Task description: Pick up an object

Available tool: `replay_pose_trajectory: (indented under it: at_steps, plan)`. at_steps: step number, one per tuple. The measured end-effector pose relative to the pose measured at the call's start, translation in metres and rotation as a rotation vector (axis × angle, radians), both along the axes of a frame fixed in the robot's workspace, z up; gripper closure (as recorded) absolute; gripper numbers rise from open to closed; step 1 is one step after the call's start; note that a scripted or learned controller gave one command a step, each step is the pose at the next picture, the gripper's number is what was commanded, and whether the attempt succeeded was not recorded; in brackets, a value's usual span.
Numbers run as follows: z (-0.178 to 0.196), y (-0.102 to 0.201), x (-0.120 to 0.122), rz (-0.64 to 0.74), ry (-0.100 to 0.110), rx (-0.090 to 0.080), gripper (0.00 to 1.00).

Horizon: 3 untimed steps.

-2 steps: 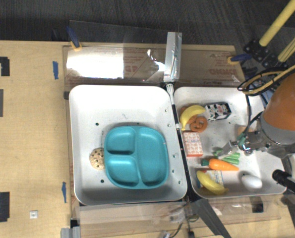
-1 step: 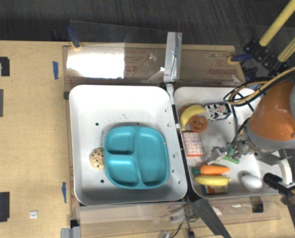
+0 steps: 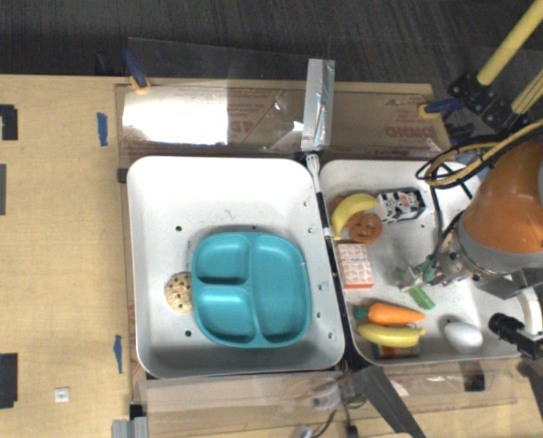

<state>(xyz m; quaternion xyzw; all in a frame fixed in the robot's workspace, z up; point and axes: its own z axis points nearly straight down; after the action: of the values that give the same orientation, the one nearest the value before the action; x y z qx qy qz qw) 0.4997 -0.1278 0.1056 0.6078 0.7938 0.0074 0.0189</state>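
The gripper (image 3: 428, 274) is low in the right bin (image 3: 408, 173), near the middle of it, over a small green piece (image 3: 421, 296). Whether it is open or closed, I cannot tell; the tip is small and dark, and the wrist covers part of it.

The things to pick lie close together. A carrot (image 3: 394, 314) rests just against a banana (image 3: 391, 334) near the front edge of this bin, and a white oval object (image 3: 463, 335) is toward its front right corner. Another banana (image 3: 351, 210) touches a brown round item (image 3: 365, 227) near the back left corner, with a small printed packet (image 3: 354, 266) below them.

I think a grasp here may fail: the green piece is thin and flat and may slide away, and the carrot nearby may be pushed.

The arm hides the right side of the bin. In the left bin (image 3: 152, 208), a teal divided plate (image 3: 250, 286) and a cookie (image 3: 178, 291) lie well apart from the gripper.
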Motion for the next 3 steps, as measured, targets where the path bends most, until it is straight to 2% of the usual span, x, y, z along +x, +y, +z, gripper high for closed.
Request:
replay_pose_trajectory:
  at_steps: [1, 2, 3]
  plan:
    - [0.082, 0.074, 0.048, -0.061, 0.029, 0.016, 1.0]
    - [0.077, 0.069, 0.045, -0.07, 0.041, 0.013, 0.0]
    - [-0.013, 0.024, 0.015, 0.166, 0.043, 0.009, 0.0]
